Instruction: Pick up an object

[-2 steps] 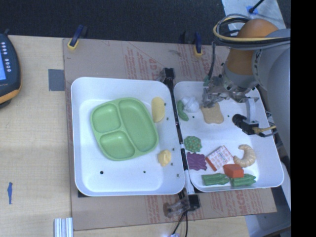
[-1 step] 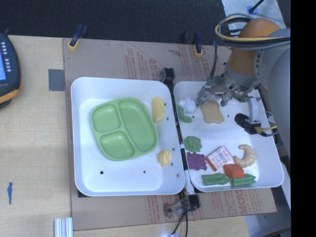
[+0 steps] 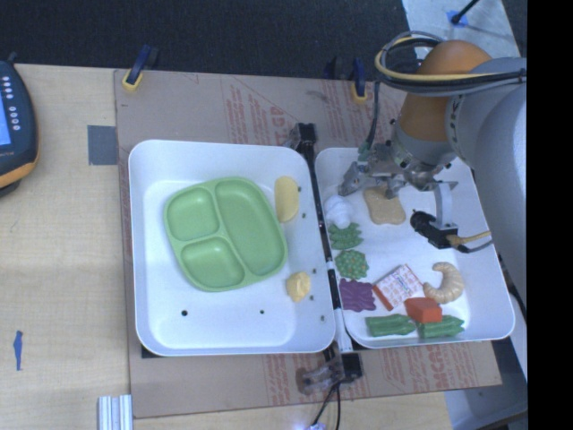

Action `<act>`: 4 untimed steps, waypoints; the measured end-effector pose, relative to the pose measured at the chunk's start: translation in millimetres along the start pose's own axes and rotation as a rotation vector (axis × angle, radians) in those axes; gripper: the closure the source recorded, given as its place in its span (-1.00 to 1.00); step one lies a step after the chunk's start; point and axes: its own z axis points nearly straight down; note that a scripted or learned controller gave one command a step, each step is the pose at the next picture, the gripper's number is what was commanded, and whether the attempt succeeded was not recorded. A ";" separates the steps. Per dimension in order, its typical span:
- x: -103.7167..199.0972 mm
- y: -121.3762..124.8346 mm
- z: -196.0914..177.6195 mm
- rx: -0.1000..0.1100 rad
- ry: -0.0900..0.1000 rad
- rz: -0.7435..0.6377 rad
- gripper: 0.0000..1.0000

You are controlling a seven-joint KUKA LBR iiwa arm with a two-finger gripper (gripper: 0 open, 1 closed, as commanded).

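The pincer [image 3: 387, 183], its spread impossible to tell, hovers over the flat tan bread-like toy piece [image 3: 386, 208] in the right white bin [image 3: 498, 326], probably light, stiff, best nipped across its narrow edges.

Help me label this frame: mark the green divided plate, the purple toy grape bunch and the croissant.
Green divided plastic plate [image 3: 226, 232]: camera view, on its central ridge.
Purple toy grape bunch [image 3: 356, 295]: camera view, its middle.
Tan toy croissant [image 3: 446, 281]: camera view, mid-curve.
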 end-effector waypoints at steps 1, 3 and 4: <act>3.9 -11.1 -0.9 -0.001 0.000 0.002 -1.00; -32.4 0.3 -0.6 -0.003 0.000 0.003 -1.00; -29.0 -1.6 -0.6 0.000 0.001 0.001 -1.00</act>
